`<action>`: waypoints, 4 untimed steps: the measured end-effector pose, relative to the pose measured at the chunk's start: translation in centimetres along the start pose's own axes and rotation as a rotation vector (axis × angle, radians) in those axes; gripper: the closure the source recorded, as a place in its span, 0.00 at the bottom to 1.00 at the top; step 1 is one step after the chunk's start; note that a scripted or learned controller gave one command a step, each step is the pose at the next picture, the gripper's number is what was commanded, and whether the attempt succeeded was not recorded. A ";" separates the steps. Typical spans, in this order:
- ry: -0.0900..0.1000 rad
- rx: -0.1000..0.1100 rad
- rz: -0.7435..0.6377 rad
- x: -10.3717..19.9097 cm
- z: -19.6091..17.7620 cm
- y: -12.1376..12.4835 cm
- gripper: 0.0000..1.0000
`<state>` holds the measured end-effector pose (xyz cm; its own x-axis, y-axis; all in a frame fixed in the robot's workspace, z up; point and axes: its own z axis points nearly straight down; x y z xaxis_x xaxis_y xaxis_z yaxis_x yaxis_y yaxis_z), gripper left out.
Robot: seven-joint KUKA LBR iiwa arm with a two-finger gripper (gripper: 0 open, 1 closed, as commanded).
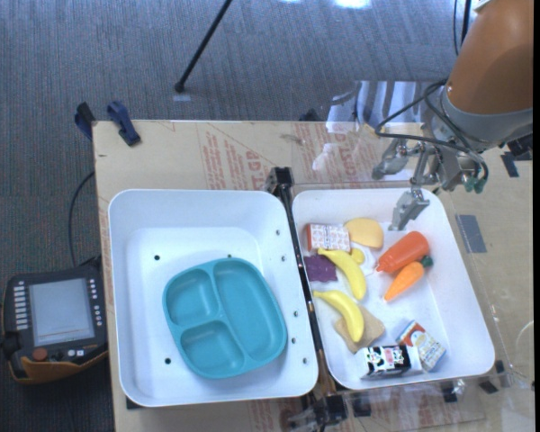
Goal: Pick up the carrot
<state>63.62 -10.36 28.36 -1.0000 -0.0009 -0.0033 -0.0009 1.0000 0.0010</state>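
Note:
The carrot is a small orange cone with a green tip, lying at a slant in the right part of the right bin. A larger red-orange vegetable lies right above it, touching or nearly touching it. My gripper hangs over the bin's far edge, up and slightly right of both orange pieces and apart from them. I see nothing held in it.
The right bin also holds two bananas, a yellow wedge, a red-and-white packet, a purple piece, a milk carton and a small box. A teal divided plate lies in the left bin.

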 end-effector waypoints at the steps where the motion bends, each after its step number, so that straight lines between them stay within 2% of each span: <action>1: 0.017 -0.005 -0.069 -0.3 17.5 1.1 0.00; 2: 0.003 -0.001 -0.429 5.8 19.6 -6.4 0.00; 3: -0.004 -0.004 -0.433 5.5 18.4 -6.1 1.00; 4: -0.010 -0.005 -0.435 5.3 17.4 -5.9 1.00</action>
<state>58.42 -16.23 10.96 -0.9065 -0.4220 -0.0136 -0.4221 0.9066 0.0020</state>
